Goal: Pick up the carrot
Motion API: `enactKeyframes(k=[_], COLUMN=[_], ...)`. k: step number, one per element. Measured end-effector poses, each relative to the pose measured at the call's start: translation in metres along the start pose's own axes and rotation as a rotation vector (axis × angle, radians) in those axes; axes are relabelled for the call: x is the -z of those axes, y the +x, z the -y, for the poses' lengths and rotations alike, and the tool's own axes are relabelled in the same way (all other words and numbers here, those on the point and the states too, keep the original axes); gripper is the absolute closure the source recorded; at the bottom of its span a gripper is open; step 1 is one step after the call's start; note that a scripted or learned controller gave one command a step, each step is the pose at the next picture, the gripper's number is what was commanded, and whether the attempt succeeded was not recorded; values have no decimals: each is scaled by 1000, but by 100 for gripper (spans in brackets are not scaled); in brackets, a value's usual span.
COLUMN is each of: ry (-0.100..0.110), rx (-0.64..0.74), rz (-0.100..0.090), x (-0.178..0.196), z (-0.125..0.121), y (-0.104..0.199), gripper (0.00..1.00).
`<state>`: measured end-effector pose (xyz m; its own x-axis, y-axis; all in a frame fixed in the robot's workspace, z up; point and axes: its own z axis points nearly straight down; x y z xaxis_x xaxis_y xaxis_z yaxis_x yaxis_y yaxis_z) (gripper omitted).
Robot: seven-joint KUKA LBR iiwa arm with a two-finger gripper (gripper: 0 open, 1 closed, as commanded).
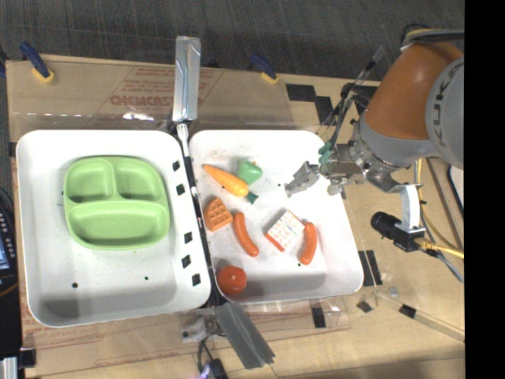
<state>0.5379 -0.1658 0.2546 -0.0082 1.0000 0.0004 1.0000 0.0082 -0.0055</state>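
Observation:
The carrot (226,180), orange with a green leafy end (250,170), lies in the upper part of the right bin (339,251), pointing up-left. My gripper (302,180) hangs over the right side of that bin, to the right of the carrot and well apart from it. Nothing sits between its fingers, which look spread.
Also in the right bin lie a waffle piece (218,213), two sausages (245,234) (308,243), a small pink-and-white box (284,230) and a tomato (231,279). The left bin (35,212) holds a green divided plate (117,201). A metal divider (186,77) stands between the bins.

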Motion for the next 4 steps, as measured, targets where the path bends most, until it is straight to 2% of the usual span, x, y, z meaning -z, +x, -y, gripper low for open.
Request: enactKeyframes(k=[1, 2, 3, 4], ry=[1, 2, 5, -4], rx=[-188, -269, -263, -379], rz=[0, -2, -2, -1], x=[-87, -165, -156, -63], z=[-69, -93, -94, -121], y=[64, 59, 60, 113], gripper=[0, 0, 100, 100])
